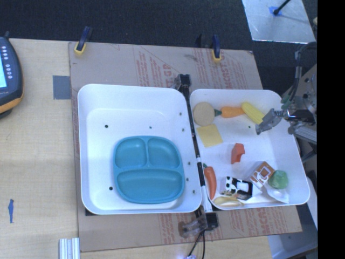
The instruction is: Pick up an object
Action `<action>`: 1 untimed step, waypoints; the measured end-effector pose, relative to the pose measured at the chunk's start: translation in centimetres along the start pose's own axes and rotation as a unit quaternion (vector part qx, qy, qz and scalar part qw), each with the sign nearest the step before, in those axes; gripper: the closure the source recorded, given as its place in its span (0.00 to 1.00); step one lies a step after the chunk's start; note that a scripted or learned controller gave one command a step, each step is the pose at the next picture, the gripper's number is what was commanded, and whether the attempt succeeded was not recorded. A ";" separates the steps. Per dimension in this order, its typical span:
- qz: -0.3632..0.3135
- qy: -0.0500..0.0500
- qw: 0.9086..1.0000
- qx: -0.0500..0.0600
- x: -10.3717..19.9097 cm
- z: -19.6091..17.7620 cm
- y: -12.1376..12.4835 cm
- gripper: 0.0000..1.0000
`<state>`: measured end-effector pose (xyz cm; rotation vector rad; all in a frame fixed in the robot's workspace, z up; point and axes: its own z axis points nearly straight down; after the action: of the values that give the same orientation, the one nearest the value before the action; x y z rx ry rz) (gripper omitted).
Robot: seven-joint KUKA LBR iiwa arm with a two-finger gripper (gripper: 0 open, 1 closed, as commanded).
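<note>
Picking From a Crowded Bin: Failure Modes at the Right Rim

Approaching from the right, the tool (268, 122) hangs over the upper right part of the right bin (294, 144), nothing shows between its parts, and whether it is open or closed cannot be told at this resolution.

Probable faults, as judged from the present layout:
- Misalignment over the nearest candidate, the yellow piece (252, 112); it lies just beside the tool, tilted, close to the bin's upper wall, so a descent slightly off centre could push it against the wall rather than enclose it;
- Double contact; the yellow piece lies just beside the orange carrot-like piece (232, 111), which in turn touches the round tan disc (204, 113), so a closing stroke could catch two items or scatter the row;
- Slippage; the yellow piece appears smooth and rounded, and may squirt out under a pinch across its narrow axis;
- Clutter at the lower edge; the small box (262, 172), green ball (278, 179) and black-and-white item (237, 186) crowd together, making a clean grasp there unlikely.

Appearance of the likely target: bright yellow, elongated, short, lying flat on the white floor; its exact identity cannot be told. The red block (237, 152) stands well apart from its neighbours and would be the easier alternative. The left bin (86, 144) holds a blue divided plate (148, 169).
</note>
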<state>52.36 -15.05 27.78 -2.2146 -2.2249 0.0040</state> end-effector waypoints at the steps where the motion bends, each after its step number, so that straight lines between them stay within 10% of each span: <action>1: -0.003 0.002 1.000 0.005 5.1 12.2 1.2 0.00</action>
<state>53.47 -9.95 15.57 -2.2010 -2.2241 0.0114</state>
